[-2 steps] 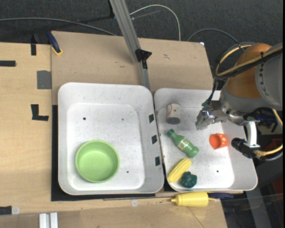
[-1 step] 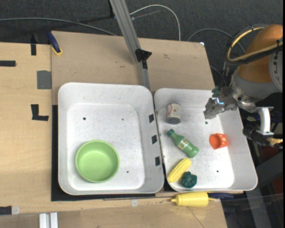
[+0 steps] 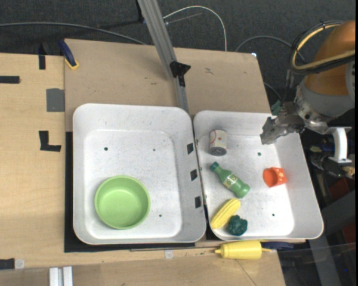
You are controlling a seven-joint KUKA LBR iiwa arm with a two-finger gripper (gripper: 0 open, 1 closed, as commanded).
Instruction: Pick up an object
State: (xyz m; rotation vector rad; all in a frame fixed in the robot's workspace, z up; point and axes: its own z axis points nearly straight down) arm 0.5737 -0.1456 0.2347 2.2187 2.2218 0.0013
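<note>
Two white bins are sitting side by side on the wooden bench. Starting at the left, the left bin (image 3: 86,124) is holding one thing: a single green bowl (image 3: 122,201), resting upright in its near-left corner.

Moving across to the right bin (image 3: 298,216), five things are lying in there. One small can (image 3: 218,142) is sitting near the far-left corner, on its side. Just below it, one green bottle (image 3: 230,180) is lying at a slant, cap end toward the can. Nearer still, one yellow ear of corn (image 3: 225,213) is lying by the left wall, and one dark green lump (image 3: 237,225) is touching its near end. Over to the right, one orange cup (image 3: 274,176) is lying well apart from the rest.

Outside the bins, one yellow bottle (image 3: 241,250) is lying on the bench along the near rim of the right bin.

Farthest right, the one gripper (image 3: 273,130) is hovering over the far-right corner of the right bin, above and beyond the orange cup. Whether its jaws are apart or together, I cannot tell; nothing is showing between them.
</note>
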